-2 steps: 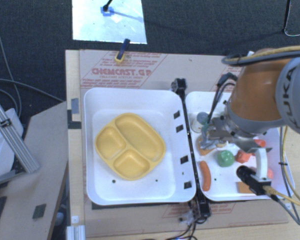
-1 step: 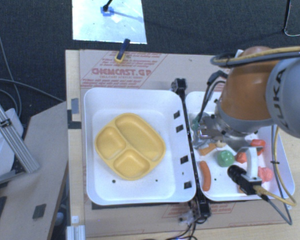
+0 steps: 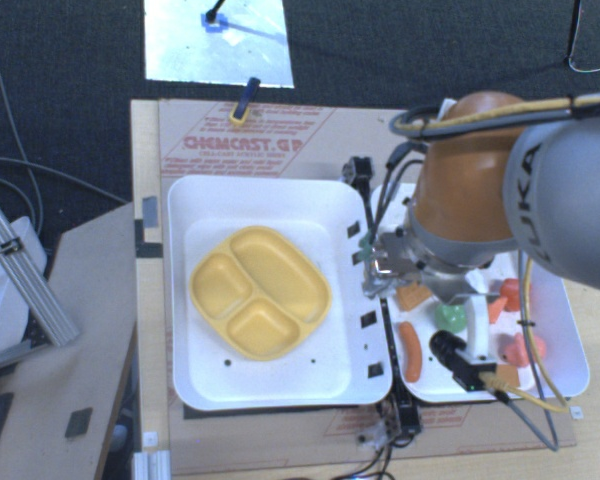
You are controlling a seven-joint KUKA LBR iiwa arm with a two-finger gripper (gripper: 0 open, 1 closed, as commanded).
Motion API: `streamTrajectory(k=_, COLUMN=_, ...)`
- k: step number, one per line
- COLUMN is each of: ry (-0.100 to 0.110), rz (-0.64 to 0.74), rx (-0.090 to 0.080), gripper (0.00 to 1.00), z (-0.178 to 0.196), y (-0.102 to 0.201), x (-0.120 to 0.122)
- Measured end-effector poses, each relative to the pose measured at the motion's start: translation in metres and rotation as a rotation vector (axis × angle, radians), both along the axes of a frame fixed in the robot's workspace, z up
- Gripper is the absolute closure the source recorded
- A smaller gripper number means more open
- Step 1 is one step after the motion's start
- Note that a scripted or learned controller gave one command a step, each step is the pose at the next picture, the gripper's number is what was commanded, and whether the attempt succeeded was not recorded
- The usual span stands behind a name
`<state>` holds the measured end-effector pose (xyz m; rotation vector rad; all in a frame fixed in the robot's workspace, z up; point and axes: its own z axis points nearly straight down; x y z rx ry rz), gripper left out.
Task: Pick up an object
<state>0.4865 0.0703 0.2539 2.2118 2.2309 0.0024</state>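
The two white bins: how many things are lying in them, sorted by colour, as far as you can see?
Yellow: 1, the divided plate in the left bin.
Orange or red: 3, a sausage shape and two pieces.
Green: 1.
Pink: 1.
Total: 6 showing; the arm covers part of the right bin.

Arm [image 3: 480,188] overhangs the seemingly crowded right bin [image 3: 570,358].

A yellow three-compartment plate [image 3: 260,291] lies in the left white bin [image 3: 192,213]. Behind it, a cardboard sheet [image 3: 242,140] printed "CHEMCAST" covers the tabletop [image 3: 95,268].
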Motion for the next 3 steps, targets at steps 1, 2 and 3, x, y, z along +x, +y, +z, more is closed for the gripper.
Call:
streamTrajectory(k=1, ry=0.000, rz=-0.013, rx=-0.003, gripper=1.00, z=-0.003, y=-0.054, x=0.001)
streamTrajectory(k=2, ry=0.001, rz=-0.002, rx=0.000, gripper=1.00, z=-0.007, y=-0.025, x=0.000)
streamTrajectory(k=3, ry=0.000, rz=-0.003, rx=-0.001, gripper=1.00, z=-0.005, y=-0.018, x=0.000)
